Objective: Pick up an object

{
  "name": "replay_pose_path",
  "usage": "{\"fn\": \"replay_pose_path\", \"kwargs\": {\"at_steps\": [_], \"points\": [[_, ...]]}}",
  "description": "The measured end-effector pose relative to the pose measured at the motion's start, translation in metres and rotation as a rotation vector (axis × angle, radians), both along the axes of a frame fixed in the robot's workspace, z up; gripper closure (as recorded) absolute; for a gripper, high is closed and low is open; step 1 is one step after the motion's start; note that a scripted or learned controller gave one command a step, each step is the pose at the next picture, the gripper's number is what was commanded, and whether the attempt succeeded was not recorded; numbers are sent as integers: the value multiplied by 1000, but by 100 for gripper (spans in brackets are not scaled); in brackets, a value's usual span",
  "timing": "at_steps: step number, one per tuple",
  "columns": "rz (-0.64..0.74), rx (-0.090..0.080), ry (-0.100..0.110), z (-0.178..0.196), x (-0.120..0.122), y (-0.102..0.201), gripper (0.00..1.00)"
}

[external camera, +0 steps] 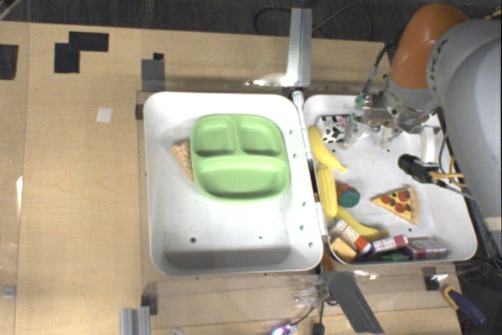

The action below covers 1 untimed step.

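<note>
My gripper [370,136] hangs over the back of the right bin [455,227], its two fingers apart and nothing between them. Just left of it lies a black-and-white spotted toy [333,129]. Along the bin's left wall lie a yellow banana [324,151] and a corn cob [328,188]. A pizza slice [398,202] rests on the bin floor in front of the gripper. A small green and red piece [347,196] sits beside the corn.
A second banana [359,226], a red-capped bottle [391,245] and other small items crowd the right bin's front edge. The left bin [169,231] holds a green divided plate [238,155] with a tan waffle piece [183,159] at its left side.
</note>
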<state>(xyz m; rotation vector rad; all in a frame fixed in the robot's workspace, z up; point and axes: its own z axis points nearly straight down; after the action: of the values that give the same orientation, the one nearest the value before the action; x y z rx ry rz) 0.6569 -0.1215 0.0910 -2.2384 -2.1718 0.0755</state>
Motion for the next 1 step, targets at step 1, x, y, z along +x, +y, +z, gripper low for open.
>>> {"fn": "replay_pose_path", "kwargs": {"at_steps": [1], "points": [[-83,1,5,0,-1,2,0]]}}
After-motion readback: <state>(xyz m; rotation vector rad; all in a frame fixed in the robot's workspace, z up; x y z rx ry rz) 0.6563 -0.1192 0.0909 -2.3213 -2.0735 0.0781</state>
